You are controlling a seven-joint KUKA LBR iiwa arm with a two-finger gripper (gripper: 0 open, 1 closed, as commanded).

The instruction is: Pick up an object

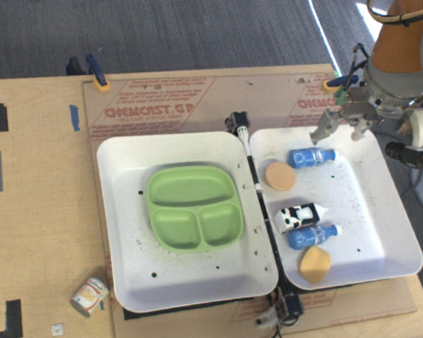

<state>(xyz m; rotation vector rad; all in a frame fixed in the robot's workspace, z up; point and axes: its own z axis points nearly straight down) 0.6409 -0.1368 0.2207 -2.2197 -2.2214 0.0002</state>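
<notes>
Camera view: gripper (341, 125) hovering over far rim of right bin (386, 188), fingers spread wide, nothing between them. Nearest candidate: blue bottle (312, 157) lying on side just below gripper, near tan disc (280, 176).

Advice: lower straight over bottle, straddle across narrow body, not along length; close only once low enough.

Also in right bin: black-and-white toy (299, 214), second blue bottle (311, 236), yellow rounded lump (315, 263). Smooth plastic bottles, likely slippery. Left bin (127, 206): green divided tray (195, 207), matte.
</notes>
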